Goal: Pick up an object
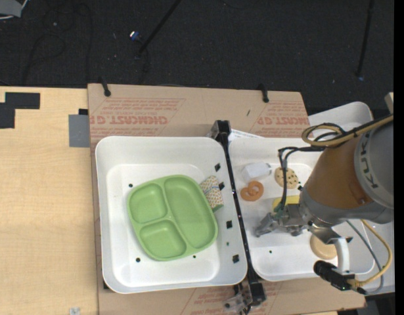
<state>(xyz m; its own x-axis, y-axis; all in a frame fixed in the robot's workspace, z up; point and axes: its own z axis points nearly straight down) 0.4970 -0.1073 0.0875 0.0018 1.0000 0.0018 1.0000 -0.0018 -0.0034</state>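
Observation:
My gripper (270,226) hangs low over the middle of the right bin (280,268), below the grey and orange arm (343,176). Just left of the wrist lies a small yellow-green object (282,204), partly hidden by it. An orange ring (252,191) lies up and left of the gripper. Further back sit a speckled cookie (288,176) and a white object (257,170). A tan round piece (323,247) lies to the gripper's right, near the arm's base side.
The left bin (116,169) holds a green divided plate (172,216) with a small patterned object (213,191) at its right edge. A black divider (232,202) separates the bins. Cables (320,136) loop above the arm.

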